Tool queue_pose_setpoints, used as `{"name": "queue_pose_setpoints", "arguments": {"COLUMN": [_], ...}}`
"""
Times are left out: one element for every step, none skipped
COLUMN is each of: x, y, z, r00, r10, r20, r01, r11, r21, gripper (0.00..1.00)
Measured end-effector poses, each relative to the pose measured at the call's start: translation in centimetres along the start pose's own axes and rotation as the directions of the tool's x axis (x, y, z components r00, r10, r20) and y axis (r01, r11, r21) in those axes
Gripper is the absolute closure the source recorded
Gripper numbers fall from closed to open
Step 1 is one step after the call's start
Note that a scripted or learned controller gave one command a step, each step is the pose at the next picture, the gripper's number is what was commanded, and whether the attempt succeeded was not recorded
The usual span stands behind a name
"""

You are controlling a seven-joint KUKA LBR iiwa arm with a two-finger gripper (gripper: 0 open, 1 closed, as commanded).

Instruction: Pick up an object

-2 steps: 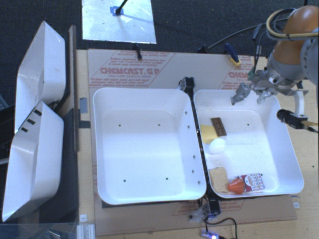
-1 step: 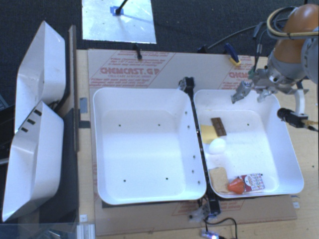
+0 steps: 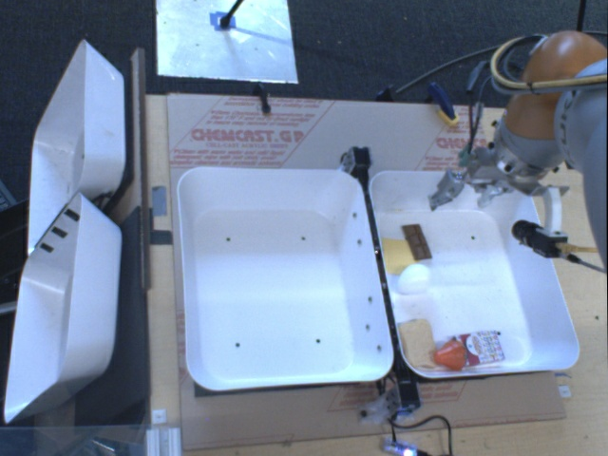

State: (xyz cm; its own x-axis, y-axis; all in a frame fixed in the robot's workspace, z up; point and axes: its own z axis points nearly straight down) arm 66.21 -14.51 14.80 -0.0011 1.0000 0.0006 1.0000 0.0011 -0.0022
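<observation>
gripper (image 3: 468, 190): hovered over right bin (image 3: 541, 283) far edge, fingers spread, nothing between | objects: brown bar (image 3: 415, 241), white egg (image 3: 413, 278), red packet (image 3: 470, 350) clustered against left wall | risk: likely wall contact, bar slipping, empty close

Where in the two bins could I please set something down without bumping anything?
The left bin has bare floor between all four walls. The right bin is free along its right side; its left side is crowded by the brown bar, white ball and packet.
</observation>
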Motion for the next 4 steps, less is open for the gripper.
{"name": "queue_pose_setpoints", "arguments": {"x": [-0.9,-0.8,-0.8,-1.3], "y": [-0.6,-0.6,-0.6,-0.6], "z": [5.3,6.4,5.3,-1.0], "r00": [1.000,1.000,1.000,1.000], "r10": [0.001,0.001,0.000,0.001], "r20": [0.000,0.001,0.001,0.002], "r01": [-0.001,-0.001,0.000,-0.001], "r11": [1.000,1.000,1.000,1.000], "r21": [0.001,-0.003,-0.004,-0.009], "gripper": [0.00,0.00,1.00,1.00]}}
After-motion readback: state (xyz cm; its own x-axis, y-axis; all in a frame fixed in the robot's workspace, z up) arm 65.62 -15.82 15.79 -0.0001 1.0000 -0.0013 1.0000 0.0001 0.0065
